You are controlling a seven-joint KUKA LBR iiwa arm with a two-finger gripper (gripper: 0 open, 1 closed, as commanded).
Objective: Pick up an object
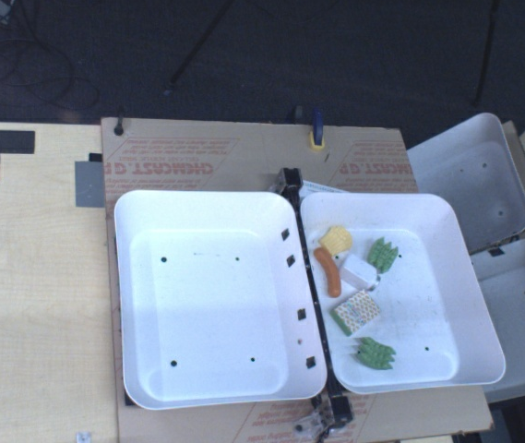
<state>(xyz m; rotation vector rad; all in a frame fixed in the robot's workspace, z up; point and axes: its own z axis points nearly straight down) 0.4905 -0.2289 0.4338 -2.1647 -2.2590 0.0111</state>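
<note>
Whether the pincer is open or closed cannot be told. The arm comes in from the right, so its targets lie leftward, bunched in the right bin (470,275) beside the middle wall. The orange stick (328,271) lies longways along that wall, touching the white block (358,272).

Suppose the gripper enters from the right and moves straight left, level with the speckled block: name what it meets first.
If low, the right bin wall; above it, likely the speckled block itself, as nothing lies between.
</note>
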